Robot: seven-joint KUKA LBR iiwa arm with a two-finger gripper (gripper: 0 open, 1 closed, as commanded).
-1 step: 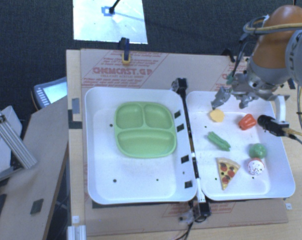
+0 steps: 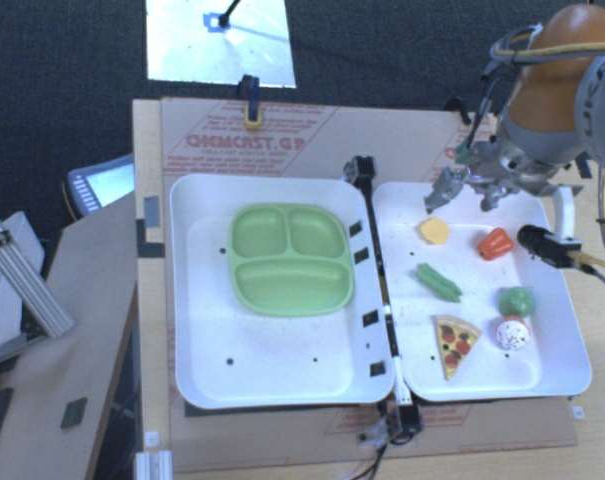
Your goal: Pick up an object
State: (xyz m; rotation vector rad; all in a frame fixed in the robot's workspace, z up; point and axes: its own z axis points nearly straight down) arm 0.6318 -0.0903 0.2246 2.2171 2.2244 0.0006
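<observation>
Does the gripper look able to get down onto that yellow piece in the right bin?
Probably yes. The gripper hangs open just above the yellow piece, which lies apart from the red pepper and green pod, with nothing covering it.

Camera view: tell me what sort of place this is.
Probably a robotics lab test bench: two shallow white bins sit clamped side by side on a board, toy plastic food such as a pizza slice lies inside, and a grey arm's two-finger gripper hovers above.
</observation>
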